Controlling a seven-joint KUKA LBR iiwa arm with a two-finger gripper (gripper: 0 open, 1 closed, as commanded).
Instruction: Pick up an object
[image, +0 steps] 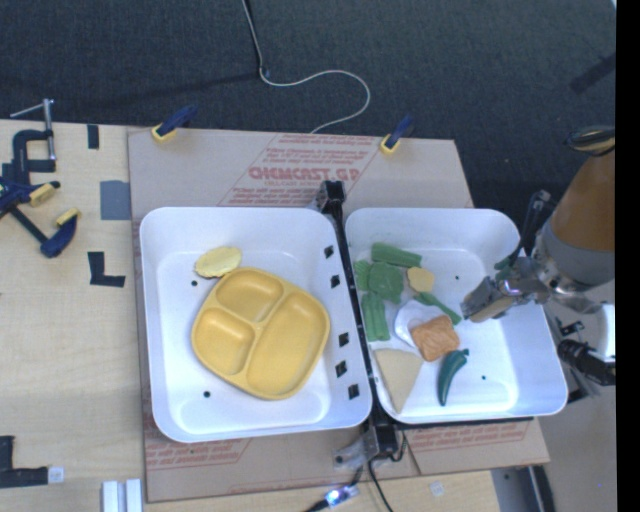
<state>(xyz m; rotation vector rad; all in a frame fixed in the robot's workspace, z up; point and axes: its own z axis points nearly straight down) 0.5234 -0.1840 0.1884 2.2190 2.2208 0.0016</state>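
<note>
The right bin (500, 232) holds several toy foods: green pieces (381, 282), a small yellow piece (421, 279), a white round piece (409, 322), an orange-brown chunk (434, 337), a cream wedge (399, 375) and a dark green pepper (451, 372). My gripper (484, 300) hangs over the right side of this bin, just right of the orange-brown chunk, its fingers pointing left and down. Nothing shows between them.
The left bin (165, 300) bears a yellow divided plate (261, 332) and a small yellow chip-like piece (217, 262). A black divider (345, 290) runs between the bins. Clamps (30, 190) sit on the bench at far left. A white cable (310, 85) lies beyond the bins.
</note>
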